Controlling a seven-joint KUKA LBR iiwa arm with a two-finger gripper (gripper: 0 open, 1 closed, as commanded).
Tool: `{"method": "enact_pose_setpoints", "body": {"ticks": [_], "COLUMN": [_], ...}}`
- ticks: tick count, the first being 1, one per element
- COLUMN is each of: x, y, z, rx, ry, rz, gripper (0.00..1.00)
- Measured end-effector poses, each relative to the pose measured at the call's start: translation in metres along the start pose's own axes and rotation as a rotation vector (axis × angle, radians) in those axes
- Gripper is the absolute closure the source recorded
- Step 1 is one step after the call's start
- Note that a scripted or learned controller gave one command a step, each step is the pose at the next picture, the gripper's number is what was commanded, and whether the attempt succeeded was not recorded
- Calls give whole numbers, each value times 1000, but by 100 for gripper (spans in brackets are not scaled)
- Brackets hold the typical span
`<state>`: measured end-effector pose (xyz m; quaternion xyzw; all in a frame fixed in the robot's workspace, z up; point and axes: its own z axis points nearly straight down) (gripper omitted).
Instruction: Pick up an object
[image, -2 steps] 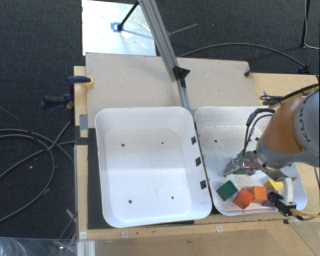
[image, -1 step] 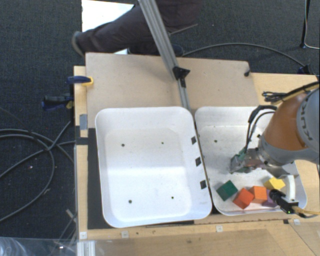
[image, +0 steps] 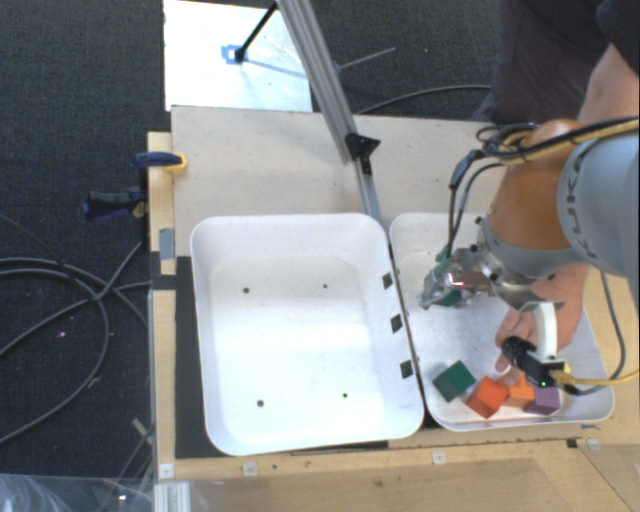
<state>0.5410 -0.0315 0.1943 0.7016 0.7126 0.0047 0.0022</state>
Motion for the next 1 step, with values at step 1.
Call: {"method": "enact_pose_setpoints", "body": {"ticks": [1], "x": [74], "y": [-28], "z": [-13], "rx": [9], "ry": [1], "rz": [1], "gripper": [100]}}
